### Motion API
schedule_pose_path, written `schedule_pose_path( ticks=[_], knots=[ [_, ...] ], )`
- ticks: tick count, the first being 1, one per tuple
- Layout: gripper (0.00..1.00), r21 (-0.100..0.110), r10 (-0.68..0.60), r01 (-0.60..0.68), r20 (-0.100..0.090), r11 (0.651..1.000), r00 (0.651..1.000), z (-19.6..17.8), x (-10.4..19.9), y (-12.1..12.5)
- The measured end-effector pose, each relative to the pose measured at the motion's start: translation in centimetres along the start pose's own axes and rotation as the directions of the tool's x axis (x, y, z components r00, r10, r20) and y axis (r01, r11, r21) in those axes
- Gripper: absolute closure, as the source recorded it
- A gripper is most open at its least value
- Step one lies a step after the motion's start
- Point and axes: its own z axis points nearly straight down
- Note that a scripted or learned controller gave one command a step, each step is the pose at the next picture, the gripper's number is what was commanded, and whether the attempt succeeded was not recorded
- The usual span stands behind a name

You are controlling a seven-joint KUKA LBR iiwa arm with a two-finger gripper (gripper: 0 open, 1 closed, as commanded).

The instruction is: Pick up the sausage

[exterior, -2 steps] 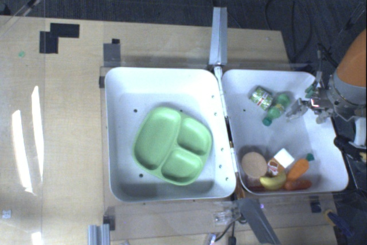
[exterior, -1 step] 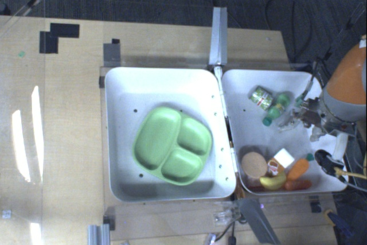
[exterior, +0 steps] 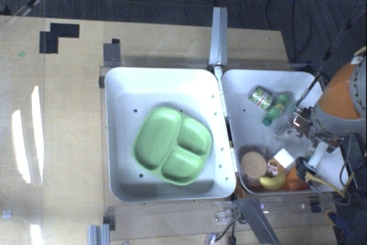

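"Jaw state of the gripper (exterior: pixel 301 129)?" (Inspector)

"Cannot be determined. The gripper assembly hangs over the right bin (exterior: pixel 241 117), toward its right wall, and its own hardware blocks the line of sight to the tips. No item is seen gripped." (Technician)

"Arm position?" (Inspector)

"The arm (exterior: pixel 344 100), grey with its orange band, enters across the right bin's right wall, with the wrist above the bin floor." (Technician)

"Location of the sausage?" (Inspector)

"It cannot be identified with certainty. Any candidate lies in the cluster at the right bin's near end. That cluster contains a round brown item (exterior: pixel 254 163) at the near left corner, a banana (exterior: pixel 272 182) against the near wall, a white block (exterior: pixel 283 158) just beyond the banana, and an orange item (exterior: pixel 293 179) just right of the banana. The orange item is partly covered by the gripper assembly, so its shape is unclear." (Technician)

"Other contents of the right bin?" (Inspector)

"A can (exterior: pixel 262 97) lies on its side toward the far end. A green bottle (exterior: pixel 275 109) lies just beside the can, between it and the gripper. Both are well apart from the near-end cluster." (Technician)

"Adjacent equipment?" (Inspector)

"The left bin (exterior: pixel 120 94) sits against the right bin's left wall. It holds a green divided plate (exterior: pixel 172 143), resting flat near its middle." (Technician)
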Motion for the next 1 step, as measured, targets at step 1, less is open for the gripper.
schedule_pose_path(
  ticks=[1],
  knots=[
    [0.0, -0.002, 0.189, -0.189, -0.001, 0.982, 0.982, -0.01, -3.64, -1.18]
  ],
)
